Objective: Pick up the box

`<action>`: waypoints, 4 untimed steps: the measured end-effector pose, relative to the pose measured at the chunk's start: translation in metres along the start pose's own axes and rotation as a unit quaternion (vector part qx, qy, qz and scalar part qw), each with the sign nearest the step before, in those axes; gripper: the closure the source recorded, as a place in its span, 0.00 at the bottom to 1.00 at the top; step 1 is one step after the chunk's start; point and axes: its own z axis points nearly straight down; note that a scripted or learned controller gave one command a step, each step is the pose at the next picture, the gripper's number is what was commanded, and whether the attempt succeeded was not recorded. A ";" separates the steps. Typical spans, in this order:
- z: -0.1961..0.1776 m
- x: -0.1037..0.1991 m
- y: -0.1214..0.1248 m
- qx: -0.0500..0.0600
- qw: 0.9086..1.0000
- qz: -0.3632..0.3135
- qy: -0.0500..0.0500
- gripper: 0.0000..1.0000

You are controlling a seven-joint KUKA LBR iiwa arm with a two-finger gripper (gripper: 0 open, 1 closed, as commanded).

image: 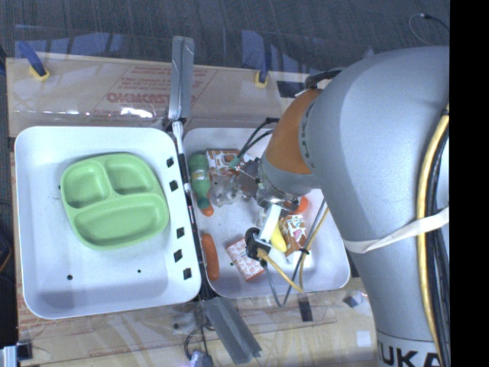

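The pincer (235, 176) hung low over the upper middle of the right bin (334, 264), at the end of the grey arm (382, 144) that came in from the right of the frame. Its tip was lost among clutter and the wrist's own bulk, so I could not tell whether it was open or closed, and nothing could be seen held in it.

Just left of the pincer lay a green bottle (200, 179), lengthwise along the bin's left wall. Just above the pincer, near the bin's upper wall, sat a small printed packet (224, 159).

The box (246, 260), small and red and white, lay tilted on the bin floor in the lower middle of the right bin, well below the pincer and apart from it. Just left of the box lay an orange carrot-shaped thing (210, 255) by the left wall. To the right of the box, partly under the arm, was a colourful packet (295, 232).

The left bin (30, 153) held a green divided plate (114, 201), lying flat near its middle. Both bins stood side by side on the table (99, 90), whose brown surface showed along the upper edge.
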 end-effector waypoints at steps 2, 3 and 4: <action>0.004 0.048 0.071 0.031 0.985 0.168 -0.011 0.00; -0.102 0.075 0.054 -0.001 0.993 0.119 0.001 0.00; -0.161 0.035 0.051 0.000 0.976 0.218 0.000 0.00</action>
